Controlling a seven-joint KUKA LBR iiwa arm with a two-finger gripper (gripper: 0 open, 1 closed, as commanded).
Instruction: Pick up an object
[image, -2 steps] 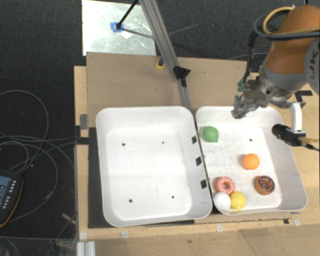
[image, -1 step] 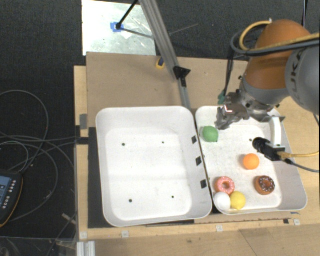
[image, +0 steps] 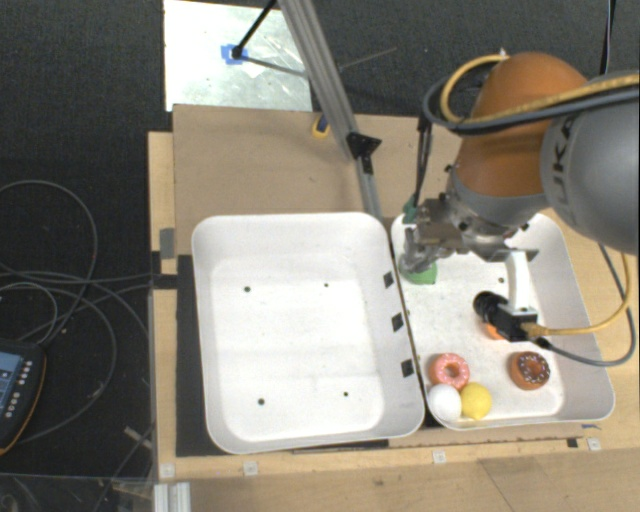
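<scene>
My gripper (image: 418, 262) hangs over the far left corner of the right bin (image: 580, 300), reaching down from the orange-banded wrist. A small green object (image: 425, 273) lies directly beneath its tip, partly hidden by it, and I cannot tell whether they touch. Near the front edge of the same bin lie a pink frosted donut (image: 450, 370), a white ball (image: 444, 402), a yellow lemon-like fruit (image: 476, 401) and a brown chocolate donut (image: 529, 370).
The left bin (image: 290, 330) stands beside the right one, and their rims meet along a line with black clips. A slanted metal pole (image: 335, 95) crosses the back of the bench. Cables lie on the dark floor at left.
</scene>
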